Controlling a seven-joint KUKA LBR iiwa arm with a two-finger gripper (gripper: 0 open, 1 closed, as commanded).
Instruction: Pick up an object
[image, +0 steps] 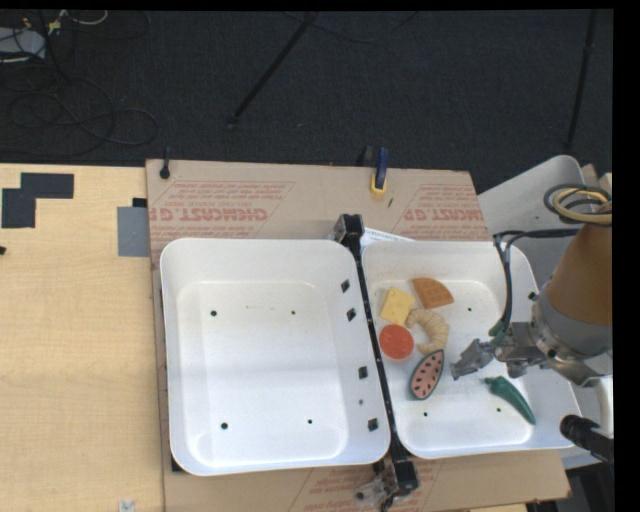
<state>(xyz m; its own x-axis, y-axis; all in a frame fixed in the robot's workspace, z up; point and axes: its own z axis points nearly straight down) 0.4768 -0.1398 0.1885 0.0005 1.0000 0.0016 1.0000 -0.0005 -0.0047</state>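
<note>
Fingers (470, 360) look spread, pinching nothing, low over right bin (455, 445); watermelon slice (427, 375) just left, green pepper (512, 398) beside, orange disc (396, 342) near divider.

Two bins (190, 300), smooth white plastic, faint sheen. Corrugated cardboard sheet (260, 200) beneath, matt brown, red print. Benchtop (70, 350) pale wood grain, matt. Watermelon slice (427, 374) and green pepper (512, 397), glossy toy plastic. Gripper (478, 356) dull grey metal. Floor (300, 90) dark, carpet-like.
</note>
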